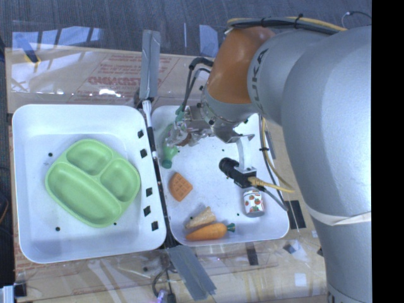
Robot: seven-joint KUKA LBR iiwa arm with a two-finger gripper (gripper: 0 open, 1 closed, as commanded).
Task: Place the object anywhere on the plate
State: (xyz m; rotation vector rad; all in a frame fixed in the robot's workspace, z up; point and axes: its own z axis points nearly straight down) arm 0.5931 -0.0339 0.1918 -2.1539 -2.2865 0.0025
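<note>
In the right shallow white bin (278,229) you see an orange waffle-textured square (180,186), a tan wedge-shaped piece (201,218) touching an orange carrot (207,231), and a small white can with red spots (253,202) near the right wall.

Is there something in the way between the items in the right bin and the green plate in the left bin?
Yes. The green plate lies in the left bin; the waffle, carrot and small can lie in the right bin. The two bins' adjoining walls stand between and must be lifted over.
</note>
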